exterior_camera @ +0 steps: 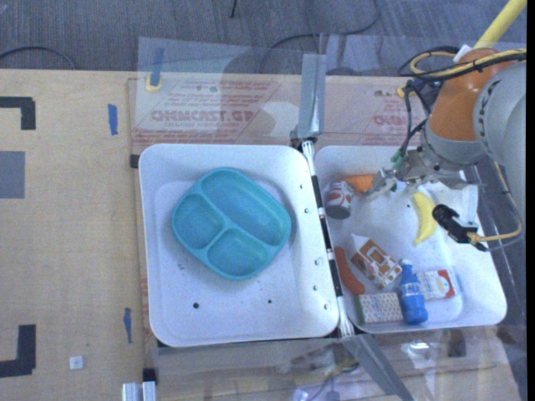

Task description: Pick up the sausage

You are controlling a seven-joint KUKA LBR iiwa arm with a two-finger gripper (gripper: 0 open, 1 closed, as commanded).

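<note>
blue bottle (411, 293) near sausage (349, 271); gripper (393, 176) hovers above right bin (489, 295).

two white bins (159, 224), one blue plate (231, 222), one sausage (349, 272), one banana (425, 216), one blue bottle (411, 294), one can (338, 198)

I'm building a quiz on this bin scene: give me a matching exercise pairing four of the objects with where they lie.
Things:
1. blue divided plate
2. sausage
3. banana
4. blue bottle

Places:
A. right bin, along its left wall
B. right bin, near the front edge
C. left bin, around the middle
D. right bin, just below the gripper

Pairs: 1-C, 2-A, 3-D, 4-B
</note>
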